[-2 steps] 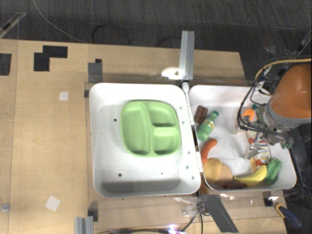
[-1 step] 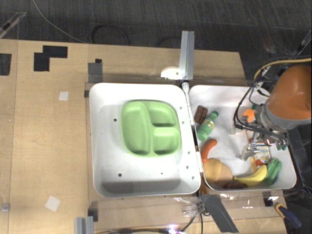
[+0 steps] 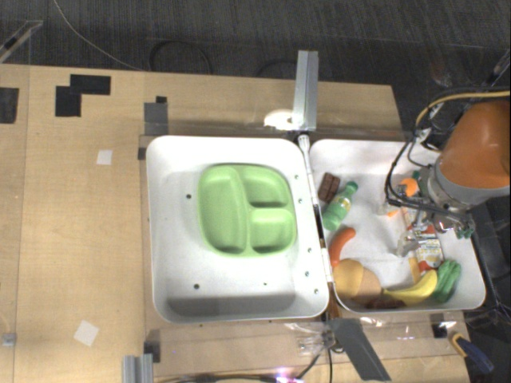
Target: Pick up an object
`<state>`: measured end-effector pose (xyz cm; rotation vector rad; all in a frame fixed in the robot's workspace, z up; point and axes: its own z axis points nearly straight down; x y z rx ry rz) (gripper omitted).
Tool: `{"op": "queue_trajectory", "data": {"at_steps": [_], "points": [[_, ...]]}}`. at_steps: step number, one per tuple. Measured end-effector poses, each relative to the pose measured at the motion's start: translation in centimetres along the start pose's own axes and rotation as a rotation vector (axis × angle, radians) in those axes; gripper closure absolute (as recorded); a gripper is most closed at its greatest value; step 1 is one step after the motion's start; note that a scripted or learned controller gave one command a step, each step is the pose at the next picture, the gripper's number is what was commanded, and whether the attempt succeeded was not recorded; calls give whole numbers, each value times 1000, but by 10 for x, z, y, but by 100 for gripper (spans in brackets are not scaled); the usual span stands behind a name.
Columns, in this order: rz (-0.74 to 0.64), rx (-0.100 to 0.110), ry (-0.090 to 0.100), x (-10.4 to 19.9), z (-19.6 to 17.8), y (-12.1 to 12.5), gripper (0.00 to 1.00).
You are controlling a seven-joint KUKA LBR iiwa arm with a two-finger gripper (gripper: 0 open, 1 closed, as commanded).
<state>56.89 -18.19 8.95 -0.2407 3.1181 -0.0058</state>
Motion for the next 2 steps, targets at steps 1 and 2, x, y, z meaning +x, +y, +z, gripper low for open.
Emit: {"op": "queue_trajectory", "data": {"at_steps": [1,2], "points": [[-44,1,-2,2,0,1,0],[-11,0,-3,14,-1,6,0]]}}
